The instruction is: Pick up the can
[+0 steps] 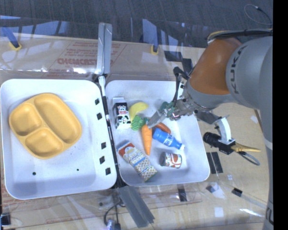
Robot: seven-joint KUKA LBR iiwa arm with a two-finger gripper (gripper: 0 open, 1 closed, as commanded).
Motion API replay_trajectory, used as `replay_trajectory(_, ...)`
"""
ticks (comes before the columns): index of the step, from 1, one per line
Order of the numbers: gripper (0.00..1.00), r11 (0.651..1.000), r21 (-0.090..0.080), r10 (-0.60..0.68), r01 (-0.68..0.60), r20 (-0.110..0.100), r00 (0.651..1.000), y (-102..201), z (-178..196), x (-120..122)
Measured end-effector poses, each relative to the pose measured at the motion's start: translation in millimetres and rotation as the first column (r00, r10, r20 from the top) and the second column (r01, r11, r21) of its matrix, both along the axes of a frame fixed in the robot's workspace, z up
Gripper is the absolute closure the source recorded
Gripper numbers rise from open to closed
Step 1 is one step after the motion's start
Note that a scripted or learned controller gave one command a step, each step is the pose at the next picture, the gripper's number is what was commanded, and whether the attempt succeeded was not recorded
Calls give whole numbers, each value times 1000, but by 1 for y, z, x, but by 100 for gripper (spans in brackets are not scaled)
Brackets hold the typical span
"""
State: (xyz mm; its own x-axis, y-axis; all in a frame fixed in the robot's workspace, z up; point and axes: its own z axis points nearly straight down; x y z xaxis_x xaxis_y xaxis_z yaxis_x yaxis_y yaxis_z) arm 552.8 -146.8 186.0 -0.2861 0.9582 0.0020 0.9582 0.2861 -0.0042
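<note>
The can [172, 159] is lying on its side near the lower right corner of the right bin [197, 176], red and white label facing up, nothing touching it from above. Just up and left of it there's a blue bottle [167, 139] lying at a slant, and next to that a carrot [147, 139] pointing down toward the bottom of the frame with its green top up near a yellow lemon-looking thing [138, 109]. A little milk carton with a cow on it [121, 114] sits at the bin's left side, and a patterned snack box [140, 162] lies lower left of the can, well apart from it. The gripper [159, 115] hangs over the middle of the bin, above the bottle and carrot, clearly up and left of the can; can't tell from this angle whether the claw is wide or closed, and nothing visibly sits in it. The grey and orange arm [230, 71] fills the upper right. Over in the left bin [9, 176] there's just a yellow divided plate [44, 124].
</note>
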Motion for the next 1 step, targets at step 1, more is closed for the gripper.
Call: replay_trajectory(1,0,898,-1,-441,441,1,898,-47,-95,-65)
